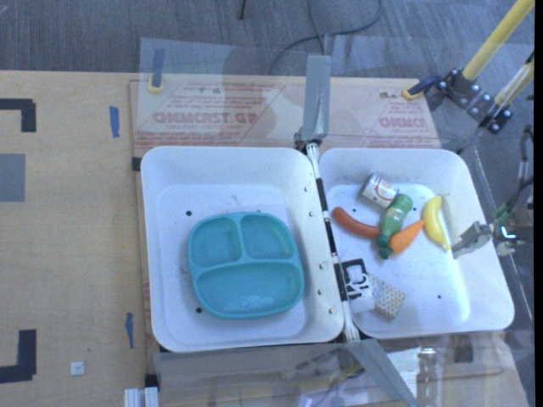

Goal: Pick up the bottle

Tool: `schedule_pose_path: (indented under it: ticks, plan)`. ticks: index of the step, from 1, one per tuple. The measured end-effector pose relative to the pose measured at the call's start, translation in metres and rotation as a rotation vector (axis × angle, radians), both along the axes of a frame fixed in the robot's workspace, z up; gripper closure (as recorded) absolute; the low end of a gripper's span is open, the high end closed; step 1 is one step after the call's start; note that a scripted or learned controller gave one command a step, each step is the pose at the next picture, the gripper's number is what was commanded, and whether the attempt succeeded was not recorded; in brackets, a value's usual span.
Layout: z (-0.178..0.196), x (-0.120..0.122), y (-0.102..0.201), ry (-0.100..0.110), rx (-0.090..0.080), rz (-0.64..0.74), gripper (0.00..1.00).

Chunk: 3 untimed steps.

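So the small green plastic bottle (394, 220) is lying in the right shallow white bin (441, 308), wedged in a little pile: a red sausage-shaped toy (355, 223) on one side, an orange toy carrot (406, 236) touching it on the other, a yellow toy banana (436, 220) just beyond, and a small tin can (377, 190) above it. The gripper (469, 240) sits at the bin's right side near the banana, holding nothing, and how far it's open I can't tell. Looks like the approach stage to me. Next it needs to slide left over the banana and drop onto the bottle without snagging the carrot. The left white bin (161, 185) holds a teal divided plastic tray (244, 264). Light wooden bench (59, 227), grey carpet (102, 11) behind.
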<state>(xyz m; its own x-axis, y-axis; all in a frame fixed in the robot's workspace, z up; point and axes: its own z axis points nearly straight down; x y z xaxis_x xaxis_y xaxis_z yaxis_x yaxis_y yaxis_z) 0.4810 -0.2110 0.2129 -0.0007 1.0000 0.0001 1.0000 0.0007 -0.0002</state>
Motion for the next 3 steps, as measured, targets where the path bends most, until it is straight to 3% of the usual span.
schedule_pose_path:
  ticks: [1,2,3]
  plan:
    - [-0.069,0.037,0.058,0.000,0.001,0.223,0.00]
    - [-0.103,0.122,0.106,-0.002,0.000,0.192,0.00]
    - [-0.092,0.123,0.106,-0.006,-0.002,0.194,1.00]
